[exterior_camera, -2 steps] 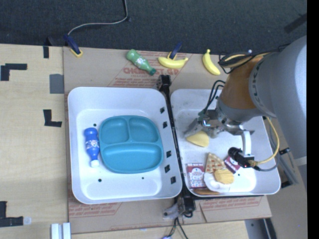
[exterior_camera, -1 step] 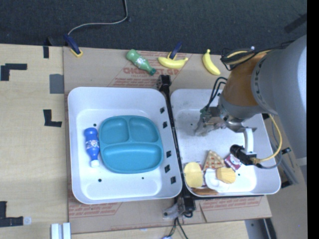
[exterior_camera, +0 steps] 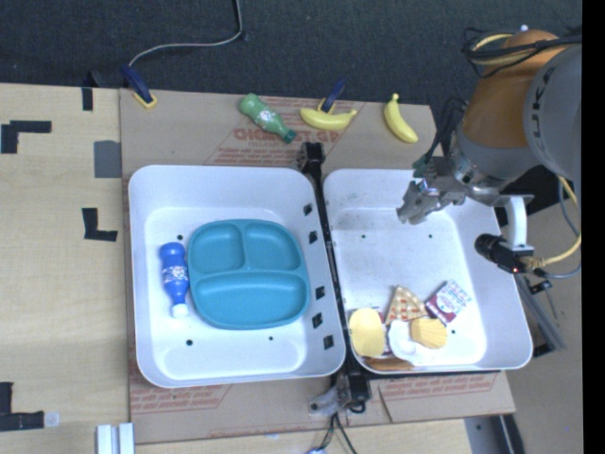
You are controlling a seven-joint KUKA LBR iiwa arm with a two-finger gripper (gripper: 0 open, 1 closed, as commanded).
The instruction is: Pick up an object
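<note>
A: Hovering over the back of the right bin (exterior_camera: 492,282), the gripper (exterior_camera: 417,204) hangs above bare white floor, with nothing between its fingers. Whether it is spread or pressed together I cannot tell from this angle.

B: So where are the things it could pick?

A: Heaped in that bin's front corner, well apart from the gripper: a yellow round piece (exterior_camera: 367,330), a waffle wedge (exterior_camera: 405,304) with a checked surface, a small red and white packet (exterior_camera: 447,300), and a yellow and white lump (exterior_camera: 422,335) I can't make out. They lie touching one another, probably because they slid together against the front wall.

B: And the other bin?

A: The left bin (exterior_camera: 151,253) holds a smooth blue divided plate (exterior_camera: 250,273) lying flat, and a little blue bottle (exterior_camera: 173,278) on its side just beside it.

B: Any guess on handling?

A: The pile looks like light plastic toy food. Rounded shapes may slip from two fingers, and the crowding leaves little room; the packet at the edge seems easiest.

B: Anything outside?

A: Two bananas (exterior_camera: 400,120) and a green bottle (exterior_camera: 267,118) on the cardboard behind the bins.
</note>
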